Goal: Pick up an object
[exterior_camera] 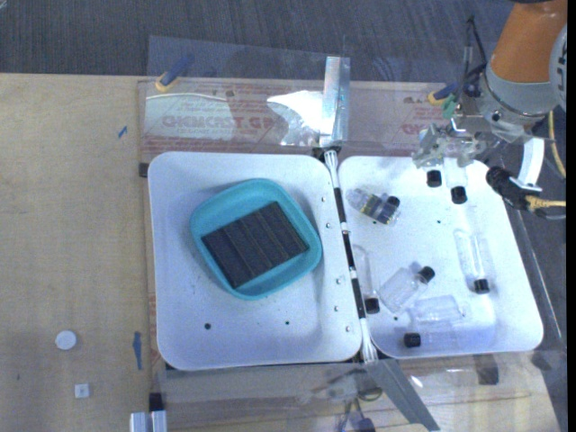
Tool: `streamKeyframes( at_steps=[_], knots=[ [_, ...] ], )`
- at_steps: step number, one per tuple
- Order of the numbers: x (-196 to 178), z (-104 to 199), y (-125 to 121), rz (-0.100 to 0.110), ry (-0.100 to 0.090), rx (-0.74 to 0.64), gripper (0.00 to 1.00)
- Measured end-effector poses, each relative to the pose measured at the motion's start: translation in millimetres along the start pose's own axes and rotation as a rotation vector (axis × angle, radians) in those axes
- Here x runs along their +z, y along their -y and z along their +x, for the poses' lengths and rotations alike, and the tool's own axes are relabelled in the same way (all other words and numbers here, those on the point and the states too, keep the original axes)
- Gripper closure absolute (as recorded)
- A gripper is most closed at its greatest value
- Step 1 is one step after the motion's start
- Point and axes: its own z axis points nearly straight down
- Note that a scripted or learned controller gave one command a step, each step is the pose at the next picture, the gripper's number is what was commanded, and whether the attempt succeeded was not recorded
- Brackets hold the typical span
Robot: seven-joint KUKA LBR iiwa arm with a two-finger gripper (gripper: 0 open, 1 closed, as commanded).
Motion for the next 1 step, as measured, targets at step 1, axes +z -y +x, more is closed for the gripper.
streamKeyframes(
  at_steps=[1],
  knots=[
    [7.2,66.3,-7.5,0.004,-0.002,0.038,1.0]
  ],
)
